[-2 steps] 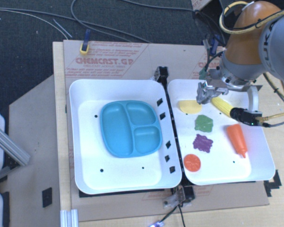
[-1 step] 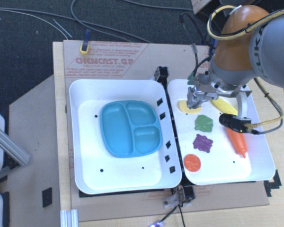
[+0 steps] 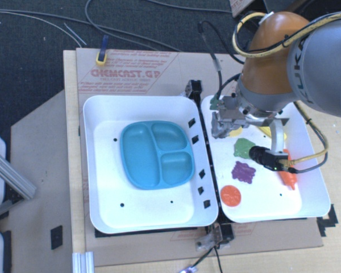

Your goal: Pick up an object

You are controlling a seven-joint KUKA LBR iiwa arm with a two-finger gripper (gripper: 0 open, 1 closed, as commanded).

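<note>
While the grey two-finger gripper (image 3: 227,124) hung just above the small green plastic toy (image 3: 244,148), its opening impossible to tell, it needed to descend squarely centred over that toy.

One fixed camera looks down at a slant from above the bench (image 3: 159,67). The left bin (image 3: 102,152) sits mid-frame, the right bin (image 3: 312,192) lower right, the arm (image 3: 307,44) entering upper right.
</note>
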